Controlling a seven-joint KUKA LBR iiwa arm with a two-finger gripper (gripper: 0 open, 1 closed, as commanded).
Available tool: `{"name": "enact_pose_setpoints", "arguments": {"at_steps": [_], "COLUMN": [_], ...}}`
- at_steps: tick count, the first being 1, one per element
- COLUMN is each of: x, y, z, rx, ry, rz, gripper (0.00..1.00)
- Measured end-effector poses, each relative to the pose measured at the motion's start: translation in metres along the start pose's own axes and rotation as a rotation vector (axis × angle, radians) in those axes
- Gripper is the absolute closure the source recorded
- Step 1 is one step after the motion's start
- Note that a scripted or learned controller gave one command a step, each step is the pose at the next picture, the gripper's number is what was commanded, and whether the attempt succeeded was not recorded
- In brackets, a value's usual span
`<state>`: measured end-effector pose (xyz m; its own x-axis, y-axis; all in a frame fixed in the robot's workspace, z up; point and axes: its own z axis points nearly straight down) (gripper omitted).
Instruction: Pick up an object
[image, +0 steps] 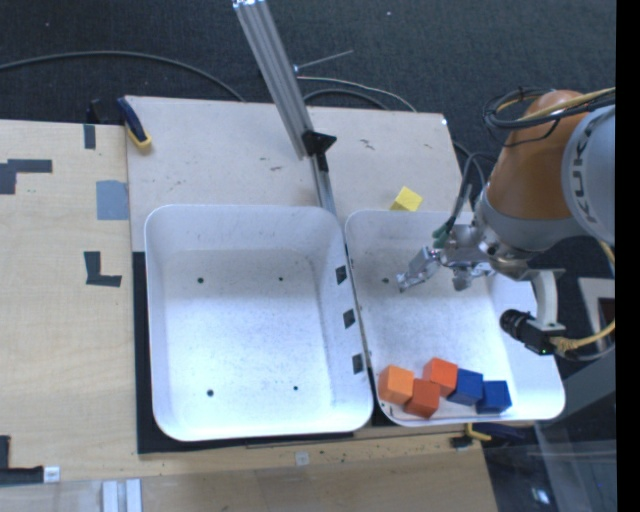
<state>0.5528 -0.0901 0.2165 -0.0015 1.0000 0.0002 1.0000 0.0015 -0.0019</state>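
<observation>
Orange blocks (412, 388) and blue blocks (479, 390) cluster at the right bin's (520, 360) near edge. Your gripper (437, 275) hangs over that bin's far half, fingers spread apart, holding nothing. Yellow block (407, 199) lies on the bench (220, 150) just beyond that bin.

Grey arm (600, 170) with orange band, black cables, metallic hand (436, 268).

A pale wooden bench (230, 150) is seen across the frame. Two white bins are set on it side by side: the left bin (160, 330) and the right bin (545, 385). A yellow block (406, 199) lies on the bench just above the right bin.
</observation>
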Motion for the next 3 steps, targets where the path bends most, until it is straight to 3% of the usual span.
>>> {"name": "enact_pose_setpoints", "arguments": {"at_steps": [1, 2, 3], "x": [0.001, -0.013, -0.066], "y": [0.067, 0.048, 0.112], "z": [0.097, 0.127, 0.124], "rx": [0.003, 0.005, -0.006], "ry": [-0.001, -0.001, -0.004], "rz": [-0.002, 0.001, 0.001], "gripper": [0.00, 0.00, 0.00]}}
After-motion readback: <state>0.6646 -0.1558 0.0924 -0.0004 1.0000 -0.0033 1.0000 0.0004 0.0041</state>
